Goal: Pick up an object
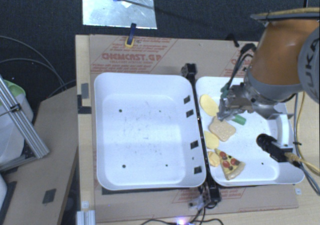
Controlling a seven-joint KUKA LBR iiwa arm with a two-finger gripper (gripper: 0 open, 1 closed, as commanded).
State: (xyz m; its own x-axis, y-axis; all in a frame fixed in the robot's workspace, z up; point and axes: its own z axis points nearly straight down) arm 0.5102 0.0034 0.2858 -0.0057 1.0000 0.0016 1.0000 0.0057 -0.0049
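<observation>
My gripper (225, 112) hangs low over the right bin (260, 173), near its left side. Right under its tip lies a tan cracker-like piece (222, 130). A small green piece (239, 119) pokes out just right of the gripper, partly hidden by it. A yellow oval chip (208, 104) lies to the gripper's left. Nearer the front lie a yellow wedge (211, 141), a smaller yellow bit (214, 159) and a toy pizza slice (232, 165). I see nothing held.
The left bin (107, 89) sits beside the right one, and a black divider with clips (196, 119) runs between them. The arm's orange and grey body (282, 59) covers the right bin's far right part.
</observation>
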